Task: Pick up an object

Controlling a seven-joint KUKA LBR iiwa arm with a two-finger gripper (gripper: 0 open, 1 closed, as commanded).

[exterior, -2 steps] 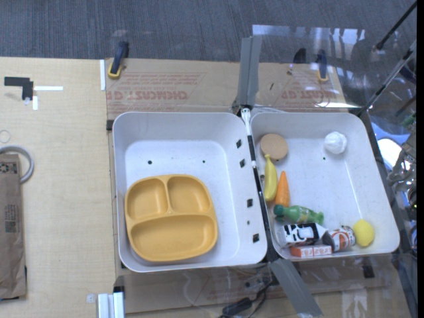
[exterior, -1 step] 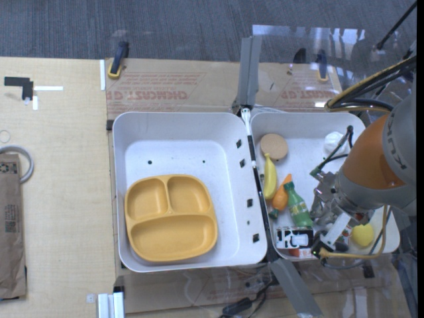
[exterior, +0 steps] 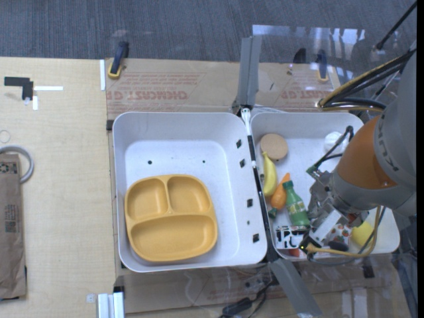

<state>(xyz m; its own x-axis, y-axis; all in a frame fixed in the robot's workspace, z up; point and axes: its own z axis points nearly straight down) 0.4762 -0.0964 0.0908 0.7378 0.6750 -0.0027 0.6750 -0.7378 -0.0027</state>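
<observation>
**A:** Where is the gripper (exterior: 317,225) in relation to what it might take?

**B:** It is low in the right bin (exterior: 301,126), at the lower right of the frame, under the grey wrist and orange band of the arm (exterior: 371,167). The nearest thing is the green bottle (exterior: 295,206), just to the left of the gripper and close against it. Whether they touch I cannot tell.

**A:** How does the bottle lie?

**B:** Its long axis runs from upper left to lower right, orange cap toward the upper left, body toward the bottom of the frame. Its lower end is near a black-and-white printed item (exterior: 289,236) at the bin's bottom edge.

**A:** Is the hand clenched or released?

**B:** I cannot tell; the wrist hides that part, and nothing is seen to be held.

**A:** What else is near?

**B:** A banana (exterior: 269,173) lies lengthwise left of the bottle, along the bin's left wall, with a small orange piece, perhaps a carrot (exterior: 278,194), between them. A round tan disc, like a biscuit (exterior: 273,146), sits above the banana. The left bin (exterior: 172,128) holds a yellow divided plate (exterior: 171,218), well apart from the arm.

**A:** And the bottle's look?

**B:** Small, glossy, dark green; likely smooth plastic, which I judge could slip.
</observation>
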